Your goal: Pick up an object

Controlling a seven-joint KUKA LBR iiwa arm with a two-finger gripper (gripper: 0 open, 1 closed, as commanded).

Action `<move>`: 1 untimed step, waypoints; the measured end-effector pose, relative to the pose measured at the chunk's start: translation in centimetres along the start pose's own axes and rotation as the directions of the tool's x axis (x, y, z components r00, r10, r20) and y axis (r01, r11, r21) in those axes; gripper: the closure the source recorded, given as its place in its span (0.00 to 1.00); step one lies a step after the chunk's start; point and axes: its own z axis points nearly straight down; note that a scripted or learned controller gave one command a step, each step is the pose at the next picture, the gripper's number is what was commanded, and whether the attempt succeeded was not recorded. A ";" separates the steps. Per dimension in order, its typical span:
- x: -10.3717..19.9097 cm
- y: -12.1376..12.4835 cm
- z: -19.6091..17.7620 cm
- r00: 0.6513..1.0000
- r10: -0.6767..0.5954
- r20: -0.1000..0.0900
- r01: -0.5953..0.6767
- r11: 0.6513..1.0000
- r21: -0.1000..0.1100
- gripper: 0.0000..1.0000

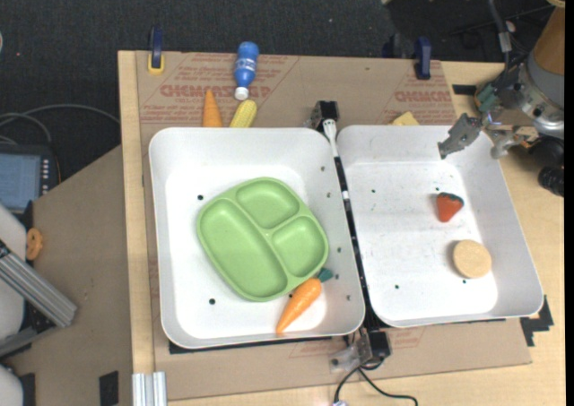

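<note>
In the right bin (404, 306) lie a red strawberry with a green top (448, 206) and a round tan cookie (471, 258). The left bin (175, 306) holds a green divided plate (262, 238), and an orange carrot (299, 303) lies against the plate's front right edge. My gripper (472, 145) hangs over the right bin's far right corner, above and behind the strawberry. It is open, and nothing sits between its fingers.
Behind the left bin, on the cardboard, lie a blue bottle (245, 68), a corn cob (243, 113) and a second carrot (210, 110). A yellow piece (405, 119) sits behind the right bin. Clamps and a cable run along the seam between the bins (341, 189).
</note>
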 end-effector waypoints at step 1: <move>-3.9 -3.1 12.5 1.000 0.005 -0.003 -0.005 1.000 0.014 0.00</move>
